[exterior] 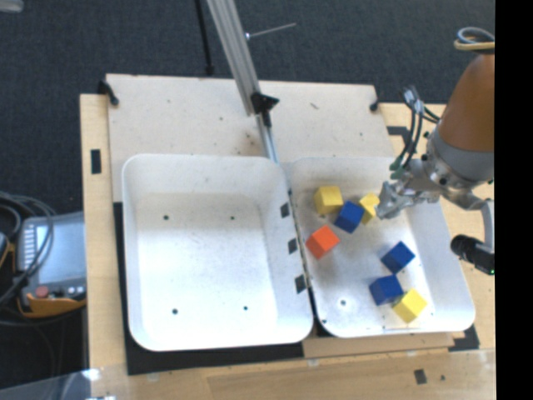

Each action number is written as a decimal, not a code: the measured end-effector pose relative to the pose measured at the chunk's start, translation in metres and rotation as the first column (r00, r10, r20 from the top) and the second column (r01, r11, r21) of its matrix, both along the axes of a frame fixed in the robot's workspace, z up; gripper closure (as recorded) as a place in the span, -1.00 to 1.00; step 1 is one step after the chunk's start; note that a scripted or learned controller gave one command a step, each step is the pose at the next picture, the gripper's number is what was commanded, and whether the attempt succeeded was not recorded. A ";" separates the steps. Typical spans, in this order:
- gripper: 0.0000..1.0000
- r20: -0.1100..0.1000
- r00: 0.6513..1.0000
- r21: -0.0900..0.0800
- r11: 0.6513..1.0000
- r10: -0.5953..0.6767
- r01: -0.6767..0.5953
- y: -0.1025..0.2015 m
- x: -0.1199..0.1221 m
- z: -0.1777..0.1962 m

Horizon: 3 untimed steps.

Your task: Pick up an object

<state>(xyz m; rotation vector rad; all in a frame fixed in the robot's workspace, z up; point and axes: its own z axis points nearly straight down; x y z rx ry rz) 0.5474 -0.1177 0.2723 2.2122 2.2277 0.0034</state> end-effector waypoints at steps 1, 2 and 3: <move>1.00 -0.004 1.000 0.000 1.000 -0.001 0.001 0.050 0.013 -0.017; 1.00 -0.005 1.000 0.000 1.000 -0.001 0.001 0.100 0.027 -0.031; 1.00 -0.002 1.000 0.001 1.000 0.001 -0.001 0.161 0.042 -0.035</move>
